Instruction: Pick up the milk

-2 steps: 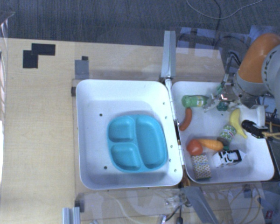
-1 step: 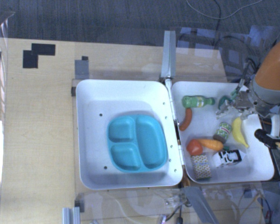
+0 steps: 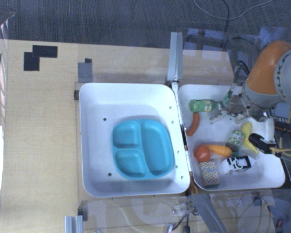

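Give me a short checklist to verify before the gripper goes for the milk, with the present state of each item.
1. Milk in view in the right bin: ok.
2. Gripper above the milk: not ok; it is near the green bottle.
3. Room around the milk: not ok; the carrot and banana lie close.
4. Milk upright: cannot tell.
5. Fingers open: cannot tell.

No lettering or numbers can be read
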Tool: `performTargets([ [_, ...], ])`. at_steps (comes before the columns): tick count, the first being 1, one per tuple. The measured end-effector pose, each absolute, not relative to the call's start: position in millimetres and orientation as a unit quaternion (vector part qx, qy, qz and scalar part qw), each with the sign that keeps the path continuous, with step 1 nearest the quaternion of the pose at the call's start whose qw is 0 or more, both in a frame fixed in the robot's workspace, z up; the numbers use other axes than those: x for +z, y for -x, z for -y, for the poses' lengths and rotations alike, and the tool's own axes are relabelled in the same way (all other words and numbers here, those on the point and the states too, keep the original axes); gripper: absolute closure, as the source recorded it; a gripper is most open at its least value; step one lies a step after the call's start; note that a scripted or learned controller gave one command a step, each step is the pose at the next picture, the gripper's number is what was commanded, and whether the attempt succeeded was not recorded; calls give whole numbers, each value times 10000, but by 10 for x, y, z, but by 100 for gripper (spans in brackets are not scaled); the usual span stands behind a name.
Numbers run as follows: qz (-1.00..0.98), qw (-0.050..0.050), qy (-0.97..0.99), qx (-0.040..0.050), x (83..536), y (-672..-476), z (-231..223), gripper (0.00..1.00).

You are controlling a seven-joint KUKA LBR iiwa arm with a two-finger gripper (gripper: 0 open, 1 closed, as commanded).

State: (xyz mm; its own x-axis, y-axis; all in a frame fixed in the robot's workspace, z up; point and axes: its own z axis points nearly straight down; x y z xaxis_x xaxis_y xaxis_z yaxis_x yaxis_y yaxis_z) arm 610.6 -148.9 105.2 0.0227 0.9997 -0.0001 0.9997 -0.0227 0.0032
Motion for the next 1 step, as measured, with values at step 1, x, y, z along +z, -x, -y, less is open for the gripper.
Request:
performTargets([
  [1, -5770, 14, -8167, 17, 1389, -5696, 1670, 0],
])
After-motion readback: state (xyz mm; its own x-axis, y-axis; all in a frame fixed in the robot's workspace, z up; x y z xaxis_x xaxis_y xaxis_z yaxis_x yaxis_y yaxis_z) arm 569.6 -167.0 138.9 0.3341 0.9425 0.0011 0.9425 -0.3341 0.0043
